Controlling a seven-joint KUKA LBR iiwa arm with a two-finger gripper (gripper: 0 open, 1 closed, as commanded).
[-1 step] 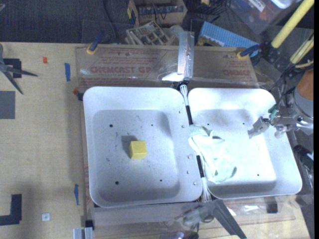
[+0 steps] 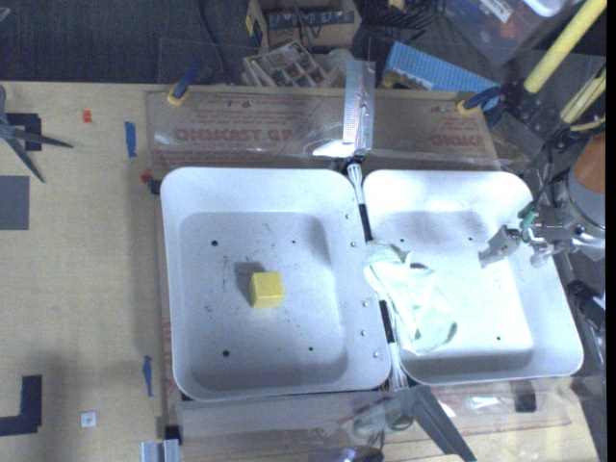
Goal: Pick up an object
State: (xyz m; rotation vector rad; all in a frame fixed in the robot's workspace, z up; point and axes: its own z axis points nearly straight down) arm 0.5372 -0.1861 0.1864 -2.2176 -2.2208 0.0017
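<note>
We see a small yellow block (image 2: 268, 289), cube-like, lying in the left bin (image 2: 192, 200). The gripper (image 2: 500, 246) hovers above the right bin (image 2: 549, 354) beside a crumpled pale cloth (image 2: 412, 301); whether it is apart or together we cannot tell.

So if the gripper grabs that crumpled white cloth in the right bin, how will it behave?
The crumpled white cloth looks limp and rumpled, so it would probably sag and drape. It seems thin, so likely light. It lies against the right bin wall, so it might drag.

Far left of the pincer (image 2: 502, 244) we see a black tool (image 2: 24, 142) on the wooden bench (image 2: 77, 287), w/ blue tape (image 2: 130, 140) nearby. Beyond the pincer, up-right: yellow pole (image 2: 568, 37). Up-left: blue box (image 2: 428, 68), clamp (image 2: 178, 89) further left.
</note>
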